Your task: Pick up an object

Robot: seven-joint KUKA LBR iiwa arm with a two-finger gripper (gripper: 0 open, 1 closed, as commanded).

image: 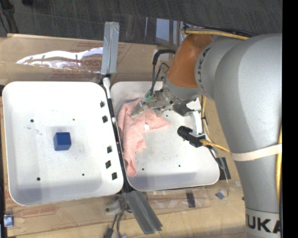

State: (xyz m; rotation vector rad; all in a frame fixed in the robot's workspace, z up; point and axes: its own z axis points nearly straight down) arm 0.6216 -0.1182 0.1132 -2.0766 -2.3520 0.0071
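Gripper (148, 102): low over the upper part of the right bin (198, 175), at the top end of the cloth (134, 133). Its tip meets the cloth's upper edge, where the fabric is bunched; whether the tip is spread or closed cannot be told, as the wrist and fabric crowd that spot, so no grasp can be confirmed.

Arm (238, 83): grey, with an orange band (185, 61) above the wrist, entering from the right and covering the right bin's upper right corner. A black cable fitting (188, 134) hangs beside the wrist, over the bin floor.

Cloth: pink, crumpled, in the right bin's left half, lying against the wall shared with the left bin. Long axis runs roughly top to bottom of the view (leaning slightly), from the bunched end at the gripper to a narrower tail near the bin's lower left. A fold spreads right toward the bin's middle.

Block (62, 141): small, blue, on the floor of the left bin (20, 98), left of centre, well apart from cloth and gripper.

Bins: white, shallow, side by side, touching along a dark clipped seam.
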